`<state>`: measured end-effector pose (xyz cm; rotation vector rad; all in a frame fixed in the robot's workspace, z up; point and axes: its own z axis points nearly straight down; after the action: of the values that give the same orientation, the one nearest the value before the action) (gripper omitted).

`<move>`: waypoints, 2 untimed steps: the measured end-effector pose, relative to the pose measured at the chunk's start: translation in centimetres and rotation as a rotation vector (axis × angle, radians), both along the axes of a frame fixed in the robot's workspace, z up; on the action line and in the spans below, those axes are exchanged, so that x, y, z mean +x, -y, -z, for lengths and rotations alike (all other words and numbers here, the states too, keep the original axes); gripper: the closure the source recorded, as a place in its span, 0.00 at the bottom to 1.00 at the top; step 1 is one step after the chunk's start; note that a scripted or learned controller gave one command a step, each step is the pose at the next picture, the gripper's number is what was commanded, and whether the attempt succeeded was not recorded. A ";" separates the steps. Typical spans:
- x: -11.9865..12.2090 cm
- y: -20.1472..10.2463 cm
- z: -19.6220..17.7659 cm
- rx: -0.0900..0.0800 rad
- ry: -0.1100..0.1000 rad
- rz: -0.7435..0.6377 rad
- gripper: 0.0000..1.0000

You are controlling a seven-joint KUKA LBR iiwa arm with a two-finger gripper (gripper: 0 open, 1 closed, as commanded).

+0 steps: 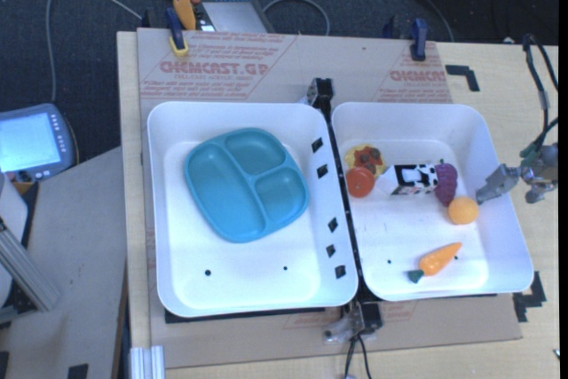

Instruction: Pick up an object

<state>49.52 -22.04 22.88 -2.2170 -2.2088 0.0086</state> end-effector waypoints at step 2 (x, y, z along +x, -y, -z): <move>-0.7 0.3 4.4 -0.001 0.006 -0.003 0.00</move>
<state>48.83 -22.34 18.45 -2.2178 -2.2154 0.0025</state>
